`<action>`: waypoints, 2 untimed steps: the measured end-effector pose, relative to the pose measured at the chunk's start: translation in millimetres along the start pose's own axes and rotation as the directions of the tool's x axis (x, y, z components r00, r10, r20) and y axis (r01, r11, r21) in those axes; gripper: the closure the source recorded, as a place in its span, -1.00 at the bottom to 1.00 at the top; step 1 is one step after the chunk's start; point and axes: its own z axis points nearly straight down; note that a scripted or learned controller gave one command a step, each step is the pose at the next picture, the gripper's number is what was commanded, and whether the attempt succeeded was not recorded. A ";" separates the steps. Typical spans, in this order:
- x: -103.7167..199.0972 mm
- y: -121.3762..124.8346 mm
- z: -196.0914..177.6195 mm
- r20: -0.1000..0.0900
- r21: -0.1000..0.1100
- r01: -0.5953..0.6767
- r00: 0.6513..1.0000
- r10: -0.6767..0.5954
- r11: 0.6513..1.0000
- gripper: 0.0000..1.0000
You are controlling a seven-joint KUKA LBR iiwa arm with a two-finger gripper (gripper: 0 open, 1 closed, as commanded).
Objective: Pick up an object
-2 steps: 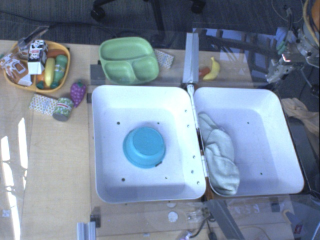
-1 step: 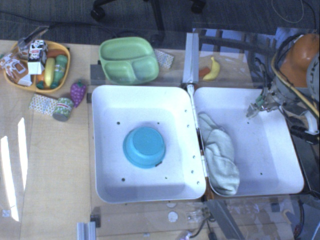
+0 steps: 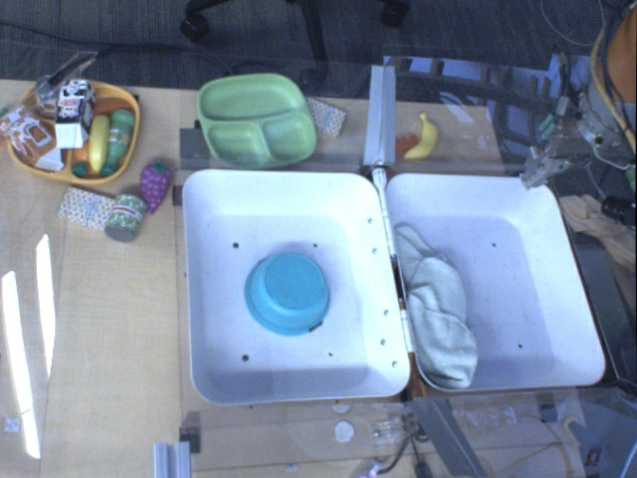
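A blue bowl (image 3: 288, 292) sits upside down near the middle of the left white bin (image 3: 214, 366). A pale grey cloth (image 3: 438, 307) lies crumpled along the left wall of the right white bin (image 3: 537, 267). The arm reaches in at the top right, and my gripper (image 3: 542, 165) hangs over the right bin's far right corner. It is well away from both the cloth and the bowl, with nothing seen in it. Cables and arm parts partly hide it.
Behind the bins are a green divided tray (image 3: 254, 119) and a toy banana (image 3: 425, 137). On the bench at left are a yellow bowl of toy food (image 3: 75, 132), toy grapes (image 3: 153, 183) and a small can (image 3: 125, 217). A metal rail (image 3: 376, 118) stands between the bins at the back.
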 end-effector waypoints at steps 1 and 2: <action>-0.3 -0.7 88.1 -0.001 0.000 0.240 0.971 -0.240 0.971 1.00; -0.2 0.4 -25.3 0.001 -0.002 0.138 0.990 -0.138 0.990 1.00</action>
